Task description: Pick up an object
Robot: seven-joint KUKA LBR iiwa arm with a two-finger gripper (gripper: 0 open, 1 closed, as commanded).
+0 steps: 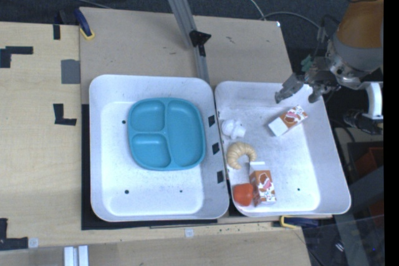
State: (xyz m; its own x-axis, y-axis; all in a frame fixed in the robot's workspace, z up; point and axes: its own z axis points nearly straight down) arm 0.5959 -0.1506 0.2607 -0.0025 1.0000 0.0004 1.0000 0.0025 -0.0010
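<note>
Gripper open over right bin, nothing held yet

Near edge of the right white plastic bin (333, 196): a red tomato-like round piece (244, 195) touching a small red-and-white printed carton (264, 187). Just behind them, a tan curved croissant-shaped toy (240, 154), then a small white lumpy object (233, 128) close to the bin's left wall. Further back and to the right, a white box with an orange-red printed end (287, 120) lies tilted on the bin floor. Left white bin (103, 196) holds a teal three-compartment plastic plate (167, 134).

Far corner of the right bin: two-finger gripper (302, 91), fingers spread apart, nothing between them. It sits above and just behind the white box, the closest candidate and probably the target.

Risks, as judgement: box lies at a slant, so fingers may not line up with its narrow sides and could nudge it away rather than clamp it. Bin's back wall is near the gripper; a descent there could clip the rim. Closing too high would give an empty grasp. Tomato and carton are touching, so a try there may catch both or neither.
</note>
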